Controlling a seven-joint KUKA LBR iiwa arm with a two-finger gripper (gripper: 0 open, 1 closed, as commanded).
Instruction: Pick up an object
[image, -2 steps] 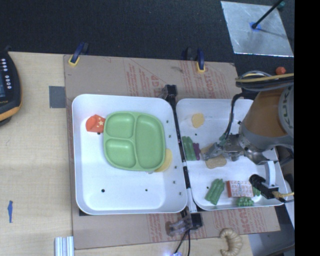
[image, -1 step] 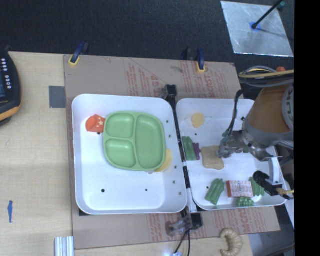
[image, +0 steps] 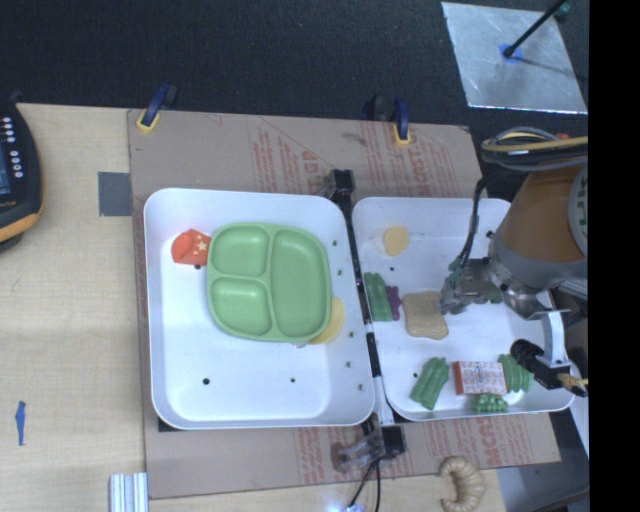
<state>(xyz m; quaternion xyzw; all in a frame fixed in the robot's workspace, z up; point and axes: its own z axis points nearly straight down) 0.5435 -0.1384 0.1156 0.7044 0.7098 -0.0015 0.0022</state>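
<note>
In the right bin (image: 430, 215), a tan toast slice (image: 425, 316) lies near the middle. My gripper (image: 455, 297) hangs low just to the right of the toast's upper corner, close to it or touching it. A green pickle-like piece (image: 376, 296) with a purple piece (image: 393, 302) beside it lies at the bin's left wall. A yellow disc (image: 396, 240) sits near the far wall. A green bean pod (image: 430, 383), a red and white packet (image: 479, 377) and small green pieces (image: 490, 403) lie along the near wall. Nothing shows between the fingers.
The left bin (image: 180, 390) holds a green divided plate (image: 269, 282), a red piece with a yellow star (image: 190, 247) at its left, and a yellow piece (image: 333, 322) partly tucked under the plate. A tan curled thing (image: 463, 482) lies on the bench in front.
</note>
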